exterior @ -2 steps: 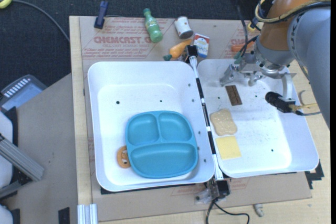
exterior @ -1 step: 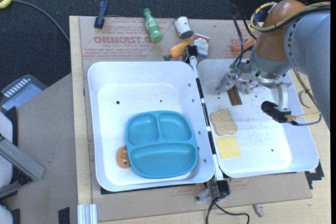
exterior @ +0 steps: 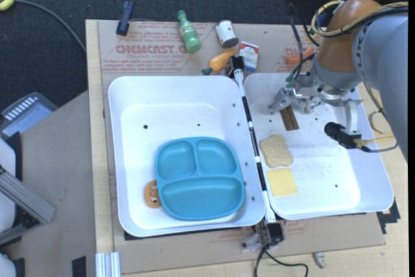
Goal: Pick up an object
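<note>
The fingers (exterior: pixel 290 115) hang low over the right-hand white bin (exterior: pixel 373 188) with a small brown rectangular block (exterior: pixel 289 119) right at their tips; whether they are spread or closed on it cannot be told. This looks like the grasping step. Just beyond the fingers, toward the bin's near edge, lie a tan slice of toy bread (exterior: pixel 276 150) and a flat yellow cheese square (exterior: pixel 282 182), so the next move calls for closing squarely on the block and lifting straight up.
</note>
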### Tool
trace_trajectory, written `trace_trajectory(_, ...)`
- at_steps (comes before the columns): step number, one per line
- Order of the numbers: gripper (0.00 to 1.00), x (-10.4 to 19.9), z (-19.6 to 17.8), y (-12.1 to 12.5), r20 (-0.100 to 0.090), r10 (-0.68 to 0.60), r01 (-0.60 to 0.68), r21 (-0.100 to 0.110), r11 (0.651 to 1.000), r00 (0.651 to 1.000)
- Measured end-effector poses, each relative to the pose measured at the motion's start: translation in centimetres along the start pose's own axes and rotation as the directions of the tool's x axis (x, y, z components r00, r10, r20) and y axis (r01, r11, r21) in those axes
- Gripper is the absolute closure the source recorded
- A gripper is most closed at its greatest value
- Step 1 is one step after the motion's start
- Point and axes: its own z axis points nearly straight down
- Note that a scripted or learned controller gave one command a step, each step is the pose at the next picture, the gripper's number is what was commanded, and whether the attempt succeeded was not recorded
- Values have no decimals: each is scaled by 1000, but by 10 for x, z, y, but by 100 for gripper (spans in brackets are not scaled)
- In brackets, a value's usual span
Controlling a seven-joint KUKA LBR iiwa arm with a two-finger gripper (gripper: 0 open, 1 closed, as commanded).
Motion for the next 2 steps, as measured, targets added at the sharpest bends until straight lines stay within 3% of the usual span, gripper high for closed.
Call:
trace_trajectory(1, 0, 4, 0, 4, 0, 0, 0, 0, 1000, 1000)
trace_trajectory(2, 100, 4, -10, 5, -1, 0, 0, -2, 1000, 1000)
